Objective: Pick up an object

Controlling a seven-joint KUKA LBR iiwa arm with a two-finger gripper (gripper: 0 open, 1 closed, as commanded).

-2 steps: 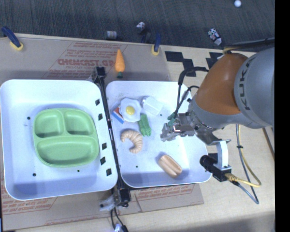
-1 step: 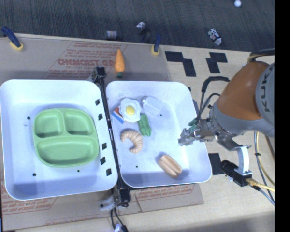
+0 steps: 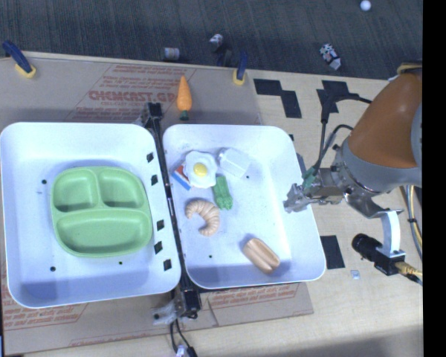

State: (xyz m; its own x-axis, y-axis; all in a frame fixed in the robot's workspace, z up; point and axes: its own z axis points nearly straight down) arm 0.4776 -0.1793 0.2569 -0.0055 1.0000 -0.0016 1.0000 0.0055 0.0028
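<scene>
Though searched all over for print, found only red lettering on the cardboard sheet [image 3: 126,95] behind the right bin [image 3: 301,233], with "CHEMCAST" legible and the smaller lines too fine to read. Saw the gripper [image 3: 296,199] at that bin's right rim, level with its middle; could not tell whether open or closed. Inside the bin, noted a fried egg toy [image 3: 201,169] and a white block [image 3: 234,162] toward the back, a green piece [image 3: 222,192] and a croissant [image 3: 203,216] near the middle, and a bread roll [image 3: 261,253] toward the front. Spotted a carrot [image 3: 183,94] just beyond the back rim, and a green divided plate [image 3: 100,210] well off to the bin's left.
</scene>
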